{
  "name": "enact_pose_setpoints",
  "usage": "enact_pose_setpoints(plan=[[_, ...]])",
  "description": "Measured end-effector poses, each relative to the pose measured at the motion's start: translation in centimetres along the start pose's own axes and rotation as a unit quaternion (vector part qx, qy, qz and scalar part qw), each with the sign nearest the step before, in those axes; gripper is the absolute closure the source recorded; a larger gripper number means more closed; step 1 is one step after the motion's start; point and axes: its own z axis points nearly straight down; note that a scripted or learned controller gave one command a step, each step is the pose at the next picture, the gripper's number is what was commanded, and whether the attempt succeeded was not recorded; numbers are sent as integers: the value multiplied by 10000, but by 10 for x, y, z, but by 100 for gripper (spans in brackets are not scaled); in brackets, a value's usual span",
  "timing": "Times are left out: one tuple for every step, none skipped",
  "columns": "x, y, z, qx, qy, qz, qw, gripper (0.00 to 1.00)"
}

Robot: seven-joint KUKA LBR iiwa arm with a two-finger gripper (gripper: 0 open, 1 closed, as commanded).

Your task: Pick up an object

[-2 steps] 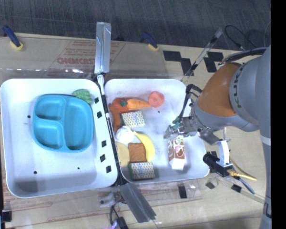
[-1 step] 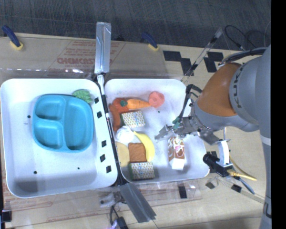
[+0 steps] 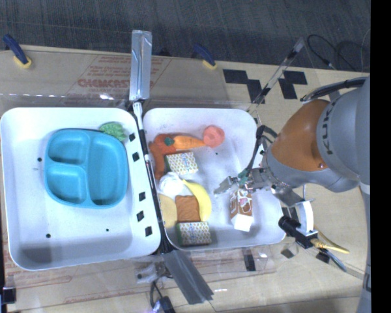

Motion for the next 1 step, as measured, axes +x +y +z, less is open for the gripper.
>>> enact_pose_setpoints(plan=[[-6,3,-16,-56,-73,5,10000,100]])
